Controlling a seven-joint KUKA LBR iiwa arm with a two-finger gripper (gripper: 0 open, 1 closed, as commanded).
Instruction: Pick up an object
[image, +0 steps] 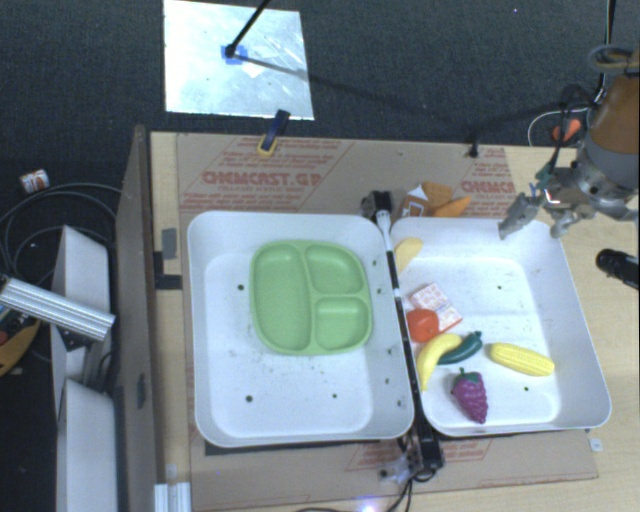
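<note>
My gripper (536, 217) hangs at the far right corner of the right bin (540, 262), its two fingers spread open with nothing between them. Toy food lies in that bin, well to the gripper's left and nearer the front: a yellow corn cob (519, 359), a purple grape bunch (470, 394), a banana (435, 355), a dark green pepper (462, 349), a red tomato (422, 324), a red-and-white packet (434, 299) and a pale yellow piece (406, 253) by the bin's left wall.
The left bin (225, 380) holds a green divided plate (308, 298). An orange carrot-like piece (443, 204) lies on the cardboard behind the right bin. A black clamp (380, 205) sits at the bins' shared far edge. Cables trail at the upper right.
</note>
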